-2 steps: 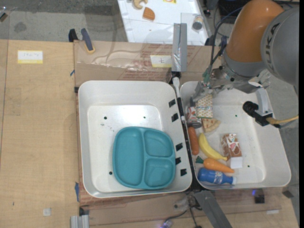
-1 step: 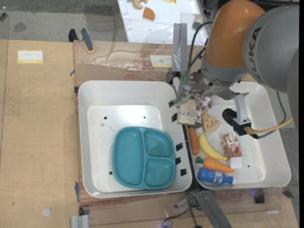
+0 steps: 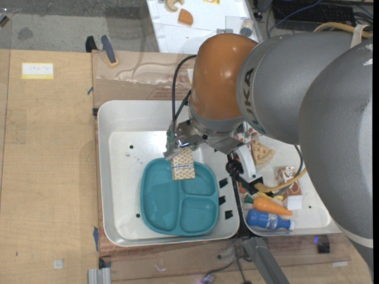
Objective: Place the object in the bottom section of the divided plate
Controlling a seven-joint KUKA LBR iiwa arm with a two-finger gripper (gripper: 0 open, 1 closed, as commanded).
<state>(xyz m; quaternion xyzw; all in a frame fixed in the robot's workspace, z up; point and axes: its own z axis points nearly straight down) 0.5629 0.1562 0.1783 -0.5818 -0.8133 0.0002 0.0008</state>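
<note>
A teal divided plate (image 3: 160,203) lies in the left white bin (image 3: 115,158), with one long section on its left and two smaller ones on its right. My gripper (image 3: 176,148) hangs over the plate's far rim, under the orange wrist band. It is shut on a small tan packet (image 3: 183,166) with a printed label. The packet dangles from the fingertips, slightly tilted, over the plate's top edge and upper right section. The arm hides the bin's far right corner.
The right bin (image 3: 317,218) holds a pizza-slice toy (image 3: 262,152), a carrot (image 3: 271,205), a blue bottle (image 3: 267,220) and a small box (image 3: 288,177). A cable and black clips (image 3: 224,183) hang along the wall between the bins. Loose toys lie on the white table behind.
</note>
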